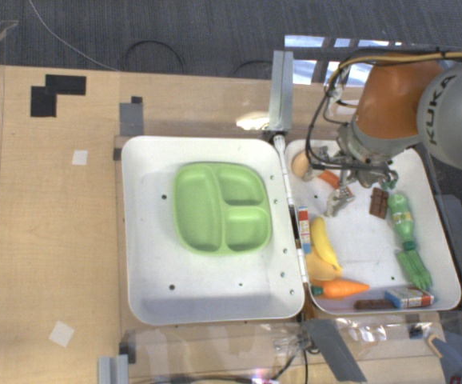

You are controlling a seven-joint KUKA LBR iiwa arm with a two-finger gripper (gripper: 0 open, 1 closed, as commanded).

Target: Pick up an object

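While the arm point(395, 94) reaches in from the right, the end effector point(341, 201) hangs low over the upper part of the right bin point(439, 238), fingers pointing down. Nothing shows between them; whether they are spread or pressed together I cannot tell from this angle. No object is picked yet, my guess is the approach step.

Nearest candidate: a small orange piece point(328, 178) just up-left of the fingertips, almost touching. An egg point(300, 164) sits further left in the bin's top-left corner. A brown block point(379, 204) lies just right of the end effector, long axis near vertical. Below-left, a banana point(324, 250) runs top to bottom along the left wall, with a carrot point(344, 289) lying crosswise under it. A green bottle point(401, 218) and a green vegetable point(415, 269) line the right wall, and a small box point(409, 298) sits at the bottom edge.

Any grasp is likely a short drop plus a small shift; bare white floor sits right under the tips.

Left bin point(147, 294) holds a green divided plate point(221, 207), well apart from the arm. Both bins rest on the wood bench point(47, 238); dark carpet point(175, 14) behind.
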